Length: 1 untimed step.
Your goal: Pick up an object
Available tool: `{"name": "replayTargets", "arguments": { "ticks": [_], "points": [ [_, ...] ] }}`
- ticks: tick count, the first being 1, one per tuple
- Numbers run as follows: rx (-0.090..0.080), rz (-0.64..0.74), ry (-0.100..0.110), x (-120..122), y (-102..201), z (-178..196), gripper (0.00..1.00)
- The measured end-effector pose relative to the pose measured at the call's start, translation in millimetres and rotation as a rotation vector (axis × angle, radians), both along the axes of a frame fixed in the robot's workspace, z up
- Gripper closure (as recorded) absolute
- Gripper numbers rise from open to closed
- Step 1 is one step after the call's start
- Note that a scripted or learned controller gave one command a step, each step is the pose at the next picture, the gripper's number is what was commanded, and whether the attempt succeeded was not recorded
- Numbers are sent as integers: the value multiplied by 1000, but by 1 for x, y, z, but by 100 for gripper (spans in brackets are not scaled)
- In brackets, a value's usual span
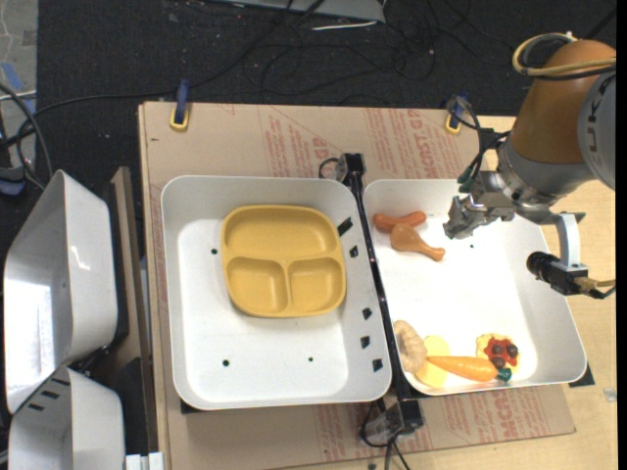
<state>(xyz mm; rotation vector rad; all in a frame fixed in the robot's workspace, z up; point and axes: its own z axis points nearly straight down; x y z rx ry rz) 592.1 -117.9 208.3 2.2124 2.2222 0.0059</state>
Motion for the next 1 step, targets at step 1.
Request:
{"name": "replayTargets", "arguments": {
  "ticks": [1],
  "points": [
    [0, -2, 1, -4, -6, 47, 100]
  ]
}}
